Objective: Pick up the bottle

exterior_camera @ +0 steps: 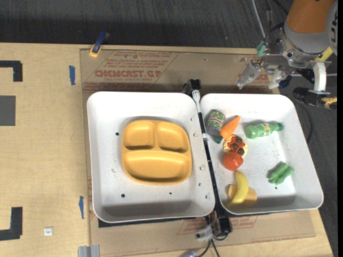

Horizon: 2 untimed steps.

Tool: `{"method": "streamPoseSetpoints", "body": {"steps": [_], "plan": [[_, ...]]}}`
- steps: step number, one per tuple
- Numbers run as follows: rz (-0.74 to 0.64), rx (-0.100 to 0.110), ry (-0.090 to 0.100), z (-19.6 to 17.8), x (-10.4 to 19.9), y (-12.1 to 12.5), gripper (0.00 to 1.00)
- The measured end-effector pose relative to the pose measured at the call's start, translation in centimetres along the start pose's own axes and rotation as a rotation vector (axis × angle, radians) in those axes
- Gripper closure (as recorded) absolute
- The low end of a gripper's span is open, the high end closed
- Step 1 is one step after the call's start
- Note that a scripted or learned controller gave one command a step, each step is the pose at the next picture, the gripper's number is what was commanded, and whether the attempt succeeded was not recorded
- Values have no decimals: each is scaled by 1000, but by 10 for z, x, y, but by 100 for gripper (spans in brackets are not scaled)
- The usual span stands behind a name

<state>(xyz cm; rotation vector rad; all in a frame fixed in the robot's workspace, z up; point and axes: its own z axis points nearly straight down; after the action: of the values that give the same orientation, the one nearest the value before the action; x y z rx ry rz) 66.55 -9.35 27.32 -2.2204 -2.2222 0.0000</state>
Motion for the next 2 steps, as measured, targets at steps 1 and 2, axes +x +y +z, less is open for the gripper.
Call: {"method": "streamPoseSetpoints", "body": {"steps": [1,2], "plan": [[-145,0,0,118,-39,-41,0],[-448,-23,-11,159,-55,-68,0]]}}
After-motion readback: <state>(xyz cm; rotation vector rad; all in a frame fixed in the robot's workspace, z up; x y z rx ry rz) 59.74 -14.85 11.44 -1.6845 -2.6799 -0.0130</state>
